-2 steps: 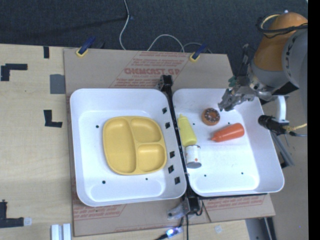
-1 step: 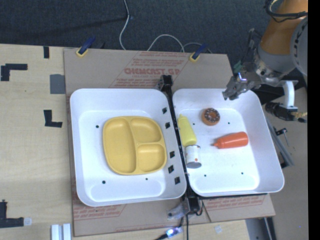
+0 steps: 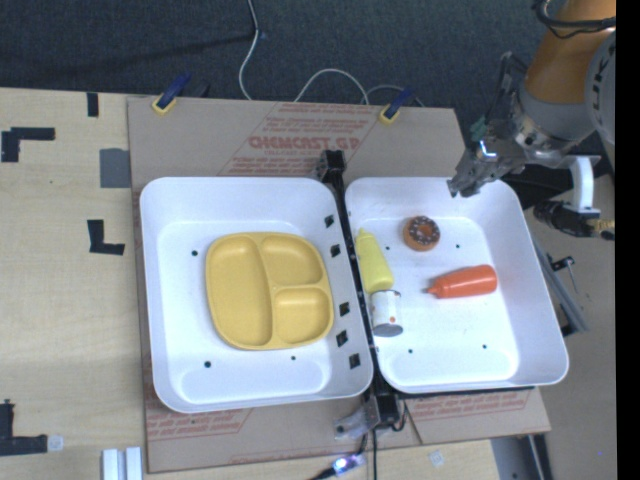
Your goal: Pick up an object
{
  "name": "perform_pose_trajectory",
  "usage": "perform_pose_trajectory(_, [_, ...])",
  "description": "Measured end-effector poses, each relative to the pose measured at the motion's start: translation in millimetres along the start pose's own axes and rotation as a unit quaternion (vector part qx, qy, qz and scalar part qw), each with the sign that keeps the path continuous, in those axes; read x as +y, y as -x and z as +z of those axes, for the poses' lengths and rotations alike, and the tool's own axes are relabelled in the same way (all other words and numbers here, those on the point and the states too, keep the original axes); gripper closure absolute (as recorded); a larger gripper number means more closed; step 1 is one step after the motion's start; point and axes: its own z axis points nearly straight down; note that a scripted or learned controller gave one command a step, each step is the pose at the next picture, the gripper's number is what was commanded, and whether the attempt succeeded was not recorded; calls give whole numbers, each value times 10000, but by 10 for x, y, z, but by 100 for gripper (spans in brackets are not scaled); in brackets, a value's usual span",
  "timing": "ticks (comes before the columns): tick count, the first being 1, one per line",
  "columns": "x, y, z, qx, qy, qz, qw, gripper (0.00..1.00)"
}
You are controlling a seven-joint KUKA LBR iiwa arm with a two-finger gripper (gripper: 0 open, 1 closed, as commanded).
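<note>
The gripper (image 3: pixel 466 182) hangs over the far right corner of the right bin (image 3: pixel 450 340), at the end of the grey arm (image 3: pixel 560 88) that comes in from the right edge; its tip is dark and small from this angle, and I cannot tell whether it is open or closed, though nothing is seen in its grasp. Closest to it, a little toward the front and to the left, a chocolate doughnut (image 3: pixel 421 232) lies flat on the bin floor, apart from the tip. Further forward from the gripper lies an orange carrot-shaped piece (image 3: pixel 464 283) on its side, its thick end pointing right, apart from the doughnut. Further left, along the inner wall of the same bin, a yellow bottle (image 3: pixel 374 264) lies lengthwise with its pale cap (image 3: pixel 386 314) toward the front. Beyond the divide, well away from the gripper, the left bin (image 3: pixel 180 268) holds a yellow divided plate (image 3: pixel 268 290) with three compartments, lying flat near its middle. Both bins rest on a cardboard sheet (image 3: pixel 290 138).
</note>
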Motion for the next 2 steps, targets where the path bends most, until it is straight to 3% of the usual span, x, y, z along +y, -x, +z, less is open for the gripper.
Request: perform_pose_trajectory(2, [-202, -1071, -23, -1, -13, -15, 10000, 100])
